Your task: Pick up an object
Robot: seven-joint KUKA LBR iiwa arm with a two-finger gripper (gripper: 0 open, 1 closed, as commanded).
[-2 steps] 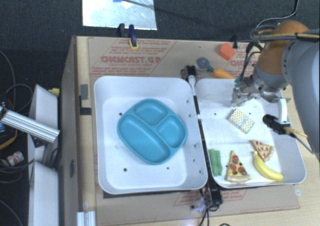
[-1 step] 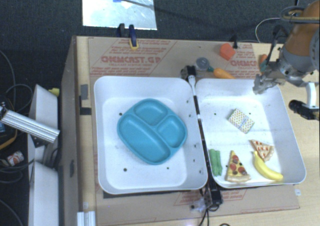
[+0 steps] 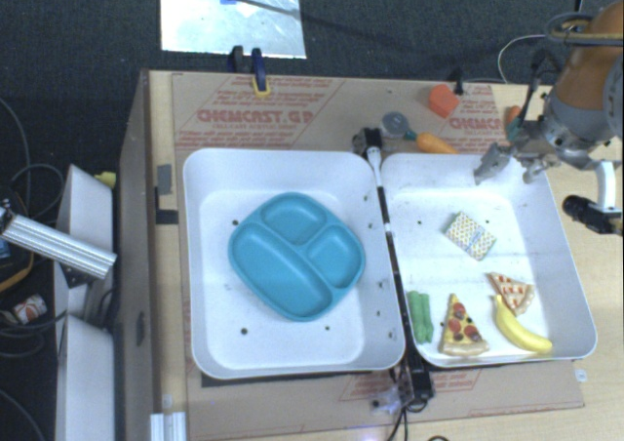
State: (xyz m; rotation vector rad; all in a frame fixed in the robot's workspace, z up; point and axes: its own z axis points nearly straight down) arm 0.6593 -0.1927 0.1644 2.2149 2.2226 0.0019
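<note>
1. Two shallow white plastic bins are seen side by side on the bench: the left bin (image 3: 210,263) and the right bin (image 3: 561,263).
2. A blue sectioned plastic plate (image 3: 295,255) is seen lying flat in the middle of the left bin.
3. In the right bin, a small checkered square packet (image 3: 470,235) is found near the centre.
4. Along the near edge of that bin, a green toy vegetable (image 3: 420,316), a toy pizza slice (image 3: 461,326), a smaller second pizza slice (image 3: 511,291) and a yellow toy banana (image 3: 519,328) are lined up.
5. The grey two-finger gripper (image 3: 511,164) is seen at the far right corner of the right bin, well apart from every object.
6. Nothing is seen between its prongs; whether the jaws are open or closed cannot be told.
</note>
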